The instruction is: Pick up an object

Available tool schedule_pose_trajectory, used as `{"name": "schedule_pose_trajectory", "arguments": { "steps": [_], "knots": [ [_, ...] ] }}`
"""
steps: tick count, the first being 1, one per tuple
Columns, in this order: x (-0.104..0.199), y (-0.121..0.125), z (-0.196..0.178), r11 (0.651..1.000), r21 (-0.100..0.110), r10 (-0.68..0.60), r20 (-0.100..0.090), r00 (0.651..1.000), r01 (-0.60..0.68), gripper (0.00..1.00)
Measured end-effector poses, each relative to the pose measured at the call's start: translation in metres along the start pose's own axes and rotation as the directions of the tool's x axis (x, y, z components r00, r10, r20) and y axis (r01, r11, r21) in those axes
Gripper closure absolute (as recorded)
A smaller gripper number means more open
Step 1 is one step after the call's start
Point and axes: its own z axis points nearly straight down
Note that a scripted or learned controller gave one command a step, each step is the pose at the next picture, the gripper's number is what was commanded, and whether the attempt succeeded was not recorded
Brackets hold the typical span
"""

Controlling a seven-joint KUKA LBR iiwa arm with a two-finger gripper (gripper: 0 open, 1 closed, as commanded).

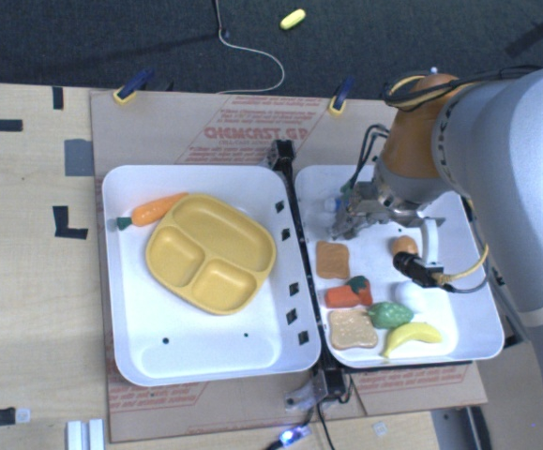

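My gripper (346, 221) hangs low in the right bin (468, 340), near its far-left corner, just above the tan cracker (333, 259). Jaw state: cannot tell from this view.

Candidate objects lie in a line toward the near edge: the tan cracker, a red tomato (346, 295), a toast slice (352, 329), a green pepper (389, 314) and a yellow banana (412, 337). An orange piece (403, 246) sits to the right of the cracker.

Handling estimate: the cracker appears light, rigid and flat, probably smooth plastic, so likely to slip. Recommended hold: across its two long edges, fingers set low against the bin floor.
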Motion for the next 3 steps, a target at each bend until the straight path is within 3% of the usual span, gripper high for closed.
{"name": "schedule_pose_trajectory", "arguments": {
  "steps": [3],
  "knots": [
    [-0.002, -0.002, -0.133, 1.000, -0.005, 0.001, 0.000, 1.000, -0.001, 1.00]
  ]
}}
